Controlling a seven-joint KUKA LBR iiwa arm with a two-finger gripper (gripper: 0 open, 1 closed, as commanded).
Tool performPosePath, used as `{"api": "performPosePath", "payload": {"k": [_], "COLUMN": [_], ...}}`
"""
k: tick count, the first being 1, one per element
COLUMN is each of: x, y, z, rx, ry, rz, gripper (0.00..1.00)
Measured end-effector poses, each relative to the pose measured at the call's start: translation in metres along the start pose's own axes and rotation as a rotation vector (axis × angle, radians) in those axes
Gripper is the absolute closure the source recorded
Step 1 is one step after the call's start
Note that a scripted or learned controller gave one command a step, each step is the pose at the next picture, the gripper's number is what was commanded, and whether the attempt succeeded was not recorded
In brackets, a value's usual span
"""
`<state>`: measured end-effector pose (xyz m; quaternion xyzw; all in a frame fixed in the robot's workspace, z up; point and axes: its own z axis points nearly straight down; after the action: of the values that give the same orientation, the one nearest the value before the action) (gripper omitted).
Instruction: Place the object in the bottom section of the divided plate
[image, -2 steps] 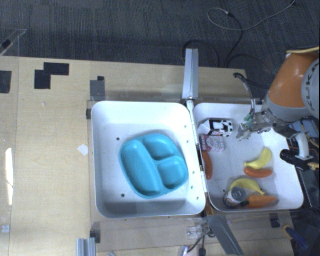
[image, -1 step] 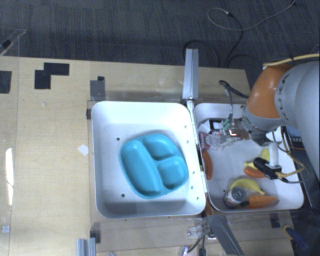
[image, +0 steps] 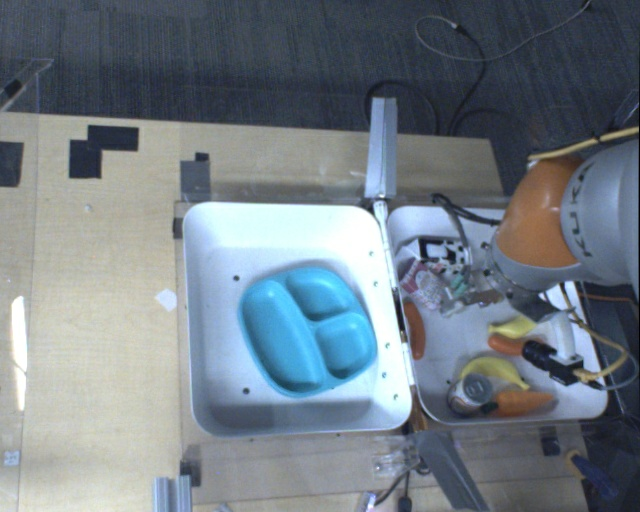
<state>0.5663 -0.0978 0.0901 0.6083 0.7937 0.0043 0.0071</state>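
Here, wooden surface (image: 100, 330) under two white bins, left bin (image: 215, 400) holding the blue divided plate (image: 305, 330), right bin (image: 590, 405) cluttered with banana (image: 497, 368), carrot (image: 522, 402) and sausage (image: 415, 330), my arm (image: 580, 215) lowered there, jaws (image: 440, 290) among the clutter, whether open or closed I cannot tell.

Blue divided plate (image: 308, 332) sections all open from above — right bin (image: 436, 402) crowded, arm (image: 575, 215) overhead.
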Motion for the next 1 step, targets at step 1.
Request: {"api": "performPosePath", "payload": {"k": [1], "x": [-0.0064], "y": [-0.0419], "z": [-0.0014], "rx": [-0.003], "ry": [-0.004], "rz": [-0.621], "gripper": [1.00]}}
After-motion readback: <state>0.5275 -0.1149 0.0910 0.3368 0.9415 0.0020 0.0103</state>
